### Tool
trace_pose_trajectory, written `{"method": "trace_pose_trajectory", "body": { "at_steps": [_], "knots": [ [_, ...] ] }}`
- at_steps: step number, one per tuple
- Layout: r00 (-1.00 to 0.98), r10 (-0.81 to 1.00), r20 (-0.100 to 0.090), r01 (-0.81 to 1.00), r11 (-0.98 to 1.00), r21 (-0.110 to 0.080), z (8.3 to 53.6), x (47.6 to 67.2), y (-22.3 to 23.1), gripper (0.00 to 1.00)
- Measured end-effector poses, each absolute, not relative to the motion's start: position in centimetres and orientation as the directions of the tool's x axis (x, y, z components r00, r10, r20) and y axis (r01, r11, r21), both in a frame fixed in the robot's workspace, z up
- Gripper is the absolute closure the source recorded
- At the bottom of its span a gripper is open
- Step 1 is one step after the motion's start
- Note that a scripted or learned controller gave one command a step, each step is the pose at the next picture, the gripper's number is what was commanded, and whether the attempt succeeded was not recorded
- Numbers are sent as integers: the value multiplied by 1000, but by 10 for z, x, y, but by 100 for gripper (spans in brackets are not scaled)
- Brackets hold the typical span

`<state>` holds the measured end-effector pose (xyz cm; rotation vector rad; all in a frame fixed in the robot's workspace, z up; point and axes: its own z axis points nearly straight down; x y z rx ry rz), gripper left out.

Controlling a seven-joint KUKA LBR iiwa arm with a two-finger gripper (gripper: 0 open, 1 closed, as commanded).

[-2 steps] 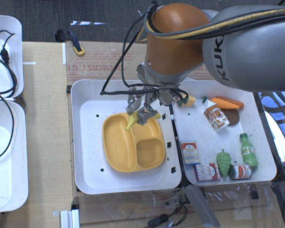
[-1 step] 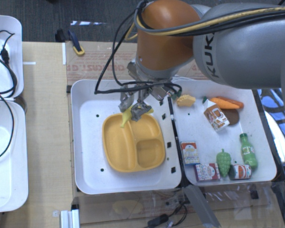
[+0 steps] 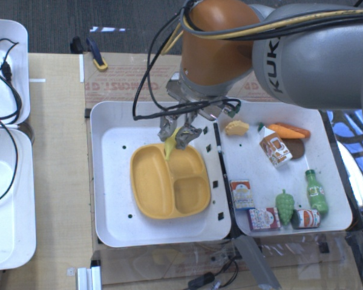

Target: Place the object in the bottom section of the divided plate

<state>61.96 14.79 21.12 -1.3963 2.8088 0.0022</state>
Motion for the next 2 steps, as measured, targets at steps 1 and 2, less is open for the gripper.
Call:
{"method": "trace_pose_trajectory", "body": {
  "at_steps": [1, 2],
  "knots": [
    [-544, -839, -5, -839, 544, -2, 213, 617, 168, 100],
    [-403, -915, -6, -915, 403, -3, 242, 613, 164, 100]
  ]
}}
